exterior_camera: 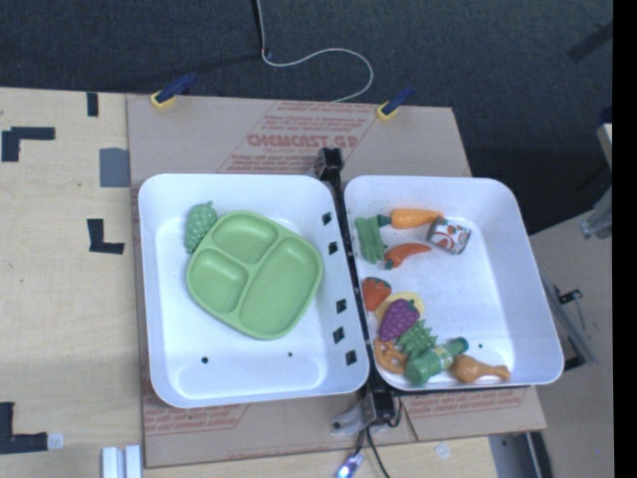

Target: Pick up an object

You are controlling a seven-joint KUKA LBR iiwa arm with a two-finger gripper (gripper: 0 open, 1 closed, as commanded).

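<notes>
The right bin (498, 267) holds several toy foods. An orange carrot (414, 217) and a small red-and-white can (448, 235) lie near its far side, beside a green bean bundle (369, 237) and an orange-red pepper (406, 255). A red tomato-like piece (375, 292), purple grapes (397, 319) on a yellow piece, a green vegetable (428, 358) and an orange gourd (476, 369) crowd the near left corner. The left bin (169, 347) carries a green divided plate (255, 274) with a green bunch of grapes (200, 224) at its far left edge.
Both bins rest on a cardboard sheet (299, 137) held by blue-and-yellow clamps (175, 90). A white cable (299, 58) loops over the dark floor behind. The right half of the right bin is bare white floor.
</notes>
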